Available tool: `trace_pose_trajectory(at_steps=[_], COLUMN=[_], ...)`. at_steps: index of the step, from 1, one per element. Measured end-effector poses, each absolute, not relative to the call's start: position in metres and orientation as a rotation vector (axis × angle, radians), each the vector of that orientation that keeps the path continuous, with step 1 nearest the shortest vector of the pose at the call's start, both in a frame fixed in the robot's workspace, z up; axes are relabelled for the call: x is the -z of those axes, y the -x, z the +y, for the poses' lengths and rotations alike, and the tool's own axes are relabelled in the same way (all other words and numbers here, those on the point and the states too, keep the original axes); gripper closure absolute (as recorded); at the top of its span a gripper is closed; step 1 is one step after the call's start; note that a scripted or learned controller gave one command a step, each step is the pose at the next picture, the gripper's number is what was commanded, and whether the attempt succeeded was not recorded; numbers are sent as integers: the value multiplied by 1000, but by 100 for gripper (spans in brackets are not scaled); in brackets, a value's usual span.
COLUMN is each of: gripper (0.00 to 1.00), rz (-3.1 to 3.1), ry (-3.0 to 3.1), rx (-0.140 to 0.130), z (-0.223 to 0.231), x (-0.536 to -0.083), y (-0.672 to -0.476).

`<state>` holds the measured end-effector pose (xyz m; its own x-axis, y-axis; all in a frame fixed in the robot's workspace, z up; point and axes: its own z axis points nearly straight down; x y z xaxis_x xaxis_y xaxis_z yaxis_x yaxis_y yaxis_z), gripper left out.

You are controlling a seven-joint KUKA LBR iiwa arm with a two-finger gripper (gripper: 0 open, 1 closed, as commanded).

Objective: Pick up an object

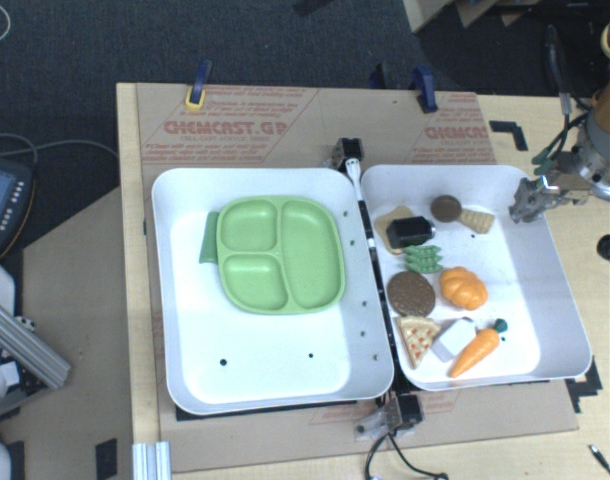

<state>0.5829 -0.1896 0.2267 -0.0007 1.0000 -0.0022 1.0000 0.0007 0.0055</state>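
Observation:
My gripper [528, 204] hangs over the upper right rim of the right bin [565, 298], with nothing visibly in it. Toy foods lie in the left half of that bin. At the top are a round brown cookie [446, 208] and a tan cracker [476, 220]. A black block [409, 231] rests on a bread slice [388, 220]. Below come a green vegetable [423, 259], an orange fruit [464, 288] and a dark brown patty [411, 293]. Nearest the front lie a pizza slice [418, 339], a pale block [451, 341] and a carrot [475, 352].
The left bin [185, 348] holds a green divided plate [280, 253]. A black divider strip [368, 248] runs between the bins. Clamps [196, 90] pin the cardboard sheet at the back edge. The right bin's right half is bare white.

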Motion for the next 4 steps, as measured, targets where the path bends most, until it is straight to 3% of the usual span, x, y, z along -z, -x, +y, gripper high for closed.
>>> trace_pose_trajectory(at_steps=[2, 3, 4], gripper=[100, 100, 100], rz=[2226, 2227, 2221], ry=[-2213, -2214, -2216], rx=[-4, -5, -6], z=[-107, -54, -43], x=[-221, -216, -235], y=[-639, -653, -664])
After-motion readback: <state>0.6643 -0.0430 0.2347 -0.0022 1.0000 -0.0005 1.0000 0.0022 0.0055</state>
